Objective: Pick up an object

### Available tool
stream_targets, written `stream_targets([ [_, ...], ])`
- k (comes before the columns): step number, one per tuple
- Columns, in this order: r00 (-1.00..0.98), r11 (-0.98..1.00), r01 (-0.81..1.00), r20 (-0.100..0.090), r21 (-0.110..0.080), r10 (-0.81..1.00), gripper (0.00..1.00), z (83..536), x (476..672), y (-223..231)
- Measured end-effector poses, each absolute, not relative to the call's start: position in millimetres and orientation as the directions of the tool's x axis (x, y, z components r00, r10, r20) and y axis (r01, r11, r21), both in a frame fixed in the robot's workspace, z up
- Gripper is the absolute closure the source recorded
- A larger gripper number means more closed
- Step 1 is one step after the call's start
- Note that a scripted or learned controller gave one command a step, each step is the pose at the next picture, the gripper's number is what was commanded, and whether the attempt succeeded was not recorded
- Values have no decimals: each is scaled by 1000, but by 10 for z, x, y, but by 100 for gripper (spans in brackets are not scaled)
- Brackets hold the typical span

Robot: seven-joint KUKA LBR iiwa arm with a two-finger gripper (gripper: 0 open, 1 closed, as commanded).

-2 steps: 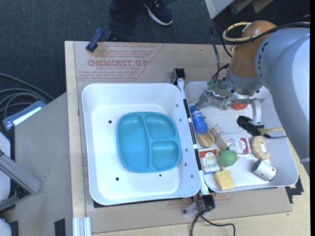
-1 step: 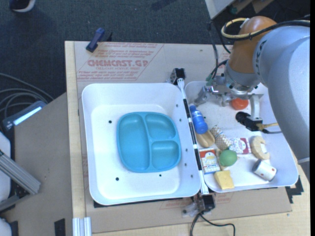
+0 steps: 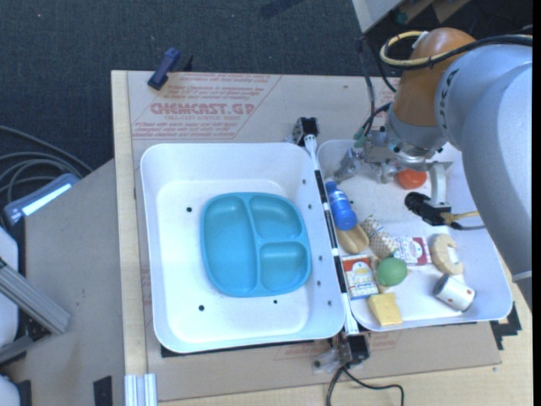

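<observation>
two shallow white plastic bins are seen side by side on the surface (image 3: 203, 108): the left bin (image 3: 169, 227) carries one smooth blue three-compartment plate (image 3: 254, 244), the right bin (image 3: 486, 290) a cluster of small objects, among them a blue bottle (image 3: 341, 208), a green ball (image 3: 390, 271) and a yellow block (image 3: 385, 309). the end effector (image 3: 397, 161) is placed over the right bin's upper part, and how far it is open cannot be told.

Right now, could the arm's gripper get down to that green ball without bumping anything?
Probably yes: the green ball lies uncovered from above in the right bin. But a red packet and other items crowd it closely, so a nudge seems likely.
</observation>
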State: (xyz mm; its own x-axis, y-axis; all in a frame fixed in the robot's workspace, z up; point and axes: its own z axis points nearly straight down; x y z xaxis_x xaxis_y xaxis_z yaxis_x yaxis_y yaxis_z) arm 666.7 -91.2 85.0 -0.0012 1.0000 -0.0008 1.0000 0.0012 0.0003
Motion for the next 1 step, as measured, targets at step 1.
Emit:
stream_targets([
  [1,-1,1,1000,-1,0,1000,0,850,6667,-913],
])
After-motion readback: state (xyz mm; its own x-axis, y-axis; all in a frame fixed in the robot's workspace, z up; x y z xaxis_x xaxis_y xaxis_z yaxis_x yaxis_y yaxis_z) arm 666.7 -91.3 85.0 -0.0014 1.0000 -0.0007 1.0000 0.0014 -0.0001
